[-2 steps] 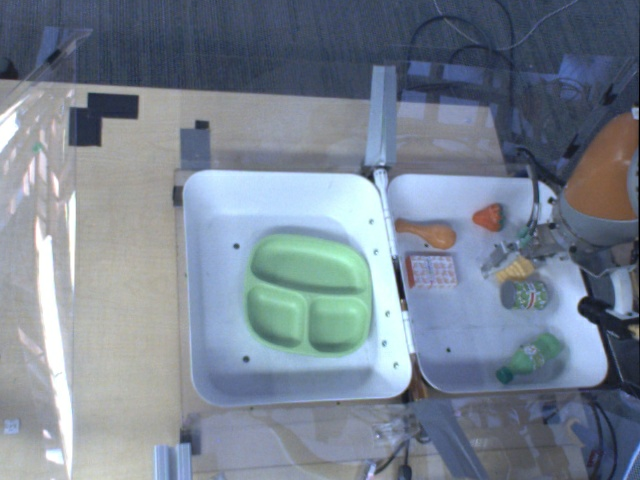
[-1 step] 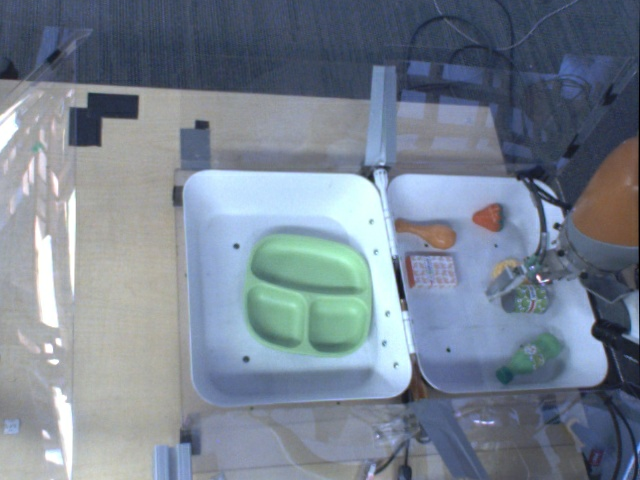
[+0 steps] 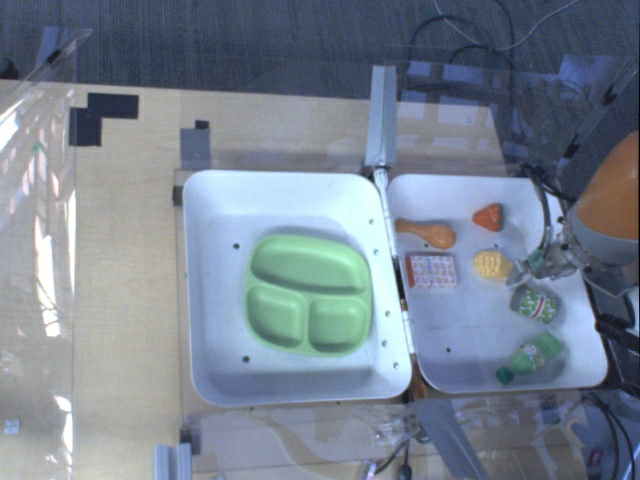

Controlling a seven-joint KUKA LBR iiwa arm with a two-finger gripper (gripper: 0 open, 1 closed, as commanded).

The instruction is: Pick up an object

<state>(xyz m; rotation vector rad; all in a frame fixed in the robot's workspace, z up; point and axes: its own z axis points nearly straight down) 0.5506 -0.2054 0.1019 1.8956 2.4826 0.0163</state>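
The right bin (image 3: pixel 470 373) holds several small items. A tan drumstick (image 3: pixel 428 233) and a red-orange strawberry-like piece (image 3: pixel 488 217) lie at the back. A pink checkered packet (image 3: pixel 432 271) and a yellow corn piece (image 3: pixel 490 265) sit mid-bin. A small can (image 3: pixel 535 305) lies on its side near the right wall, and a green bottle (image 3: pixel 530 358) lies toward the front right. My gripper (image 3: pixel 537 266) hangs low over the right side of this bin, between the corn piece and the can, just above the can. Nothing is visibly held.
The left bin (image 3: pixel 215 368) contains a green divided plate (image 3: pixel 308 294). A metal divider post (image 3: pixel 380 118) stands behind the seam between the bins. Cables (image 3: pixel 480 28) run behind the right bin. The arm's orange band (image 3: pixel 612 203) overhangs that bin's right edge.
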